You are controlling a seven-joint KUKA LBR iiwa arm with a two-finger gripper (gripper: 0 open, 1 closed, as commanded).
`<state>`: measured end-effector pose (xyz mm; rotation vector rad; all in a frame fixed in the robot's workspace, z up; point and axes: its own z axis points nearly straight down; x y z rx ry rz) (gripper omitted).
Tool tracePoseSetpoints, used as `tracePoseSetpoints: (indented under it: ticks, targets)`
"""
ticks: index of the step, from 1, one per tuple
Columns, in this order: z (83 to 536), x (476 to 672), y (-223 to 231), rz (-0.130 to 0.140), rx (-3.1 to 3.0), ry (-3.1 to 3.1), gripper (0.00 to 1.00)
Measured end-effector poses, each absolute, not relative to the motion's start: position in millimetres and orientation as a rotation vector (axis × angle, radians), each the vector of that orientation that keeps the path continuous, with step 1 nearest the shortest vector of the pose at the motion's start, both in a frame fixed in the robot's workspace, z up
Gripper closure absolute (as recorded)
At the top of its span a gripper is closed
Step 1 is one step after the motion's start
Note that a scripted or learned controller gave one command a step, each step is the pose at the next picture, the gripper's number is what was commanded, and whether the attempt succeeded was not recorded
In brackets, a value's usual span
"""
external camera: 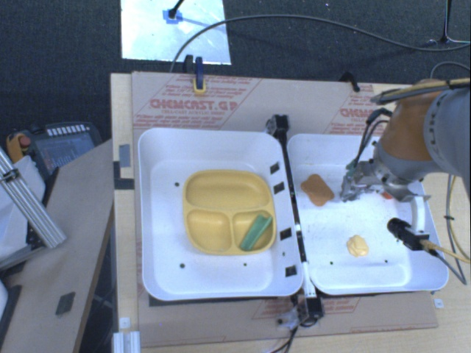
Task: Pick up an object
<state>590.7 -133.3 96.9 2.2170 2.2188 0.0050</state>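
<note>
While the claw (349,190) hovers just beside the orange piece (317,189), its spread hard to tell, it should centre over that piece before descending.

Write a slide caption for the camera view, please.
Gripper low in right bin beside brown piece; green piece lies in yellow tray.

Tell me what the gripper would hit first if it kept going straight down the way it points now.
Probably the bare floor of the right bin. The gripper points down just right of the tan flat piece, apparently beside rather than over it, though depth is unclear from this slanted view.
</note>
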Motion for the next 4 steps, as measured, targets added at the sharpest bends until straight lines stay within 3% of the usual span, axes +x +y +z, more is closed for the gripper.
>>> tracePoseSetpoints:
  ticks: [3, 4]
  targets:
    - [257.3, 594.2, -130.2, 0.006, 2.211, 2.223, 1.00]
    - [251.1, 585.5, -86.6, 0.003, 2.212, 2.230, 1.00]
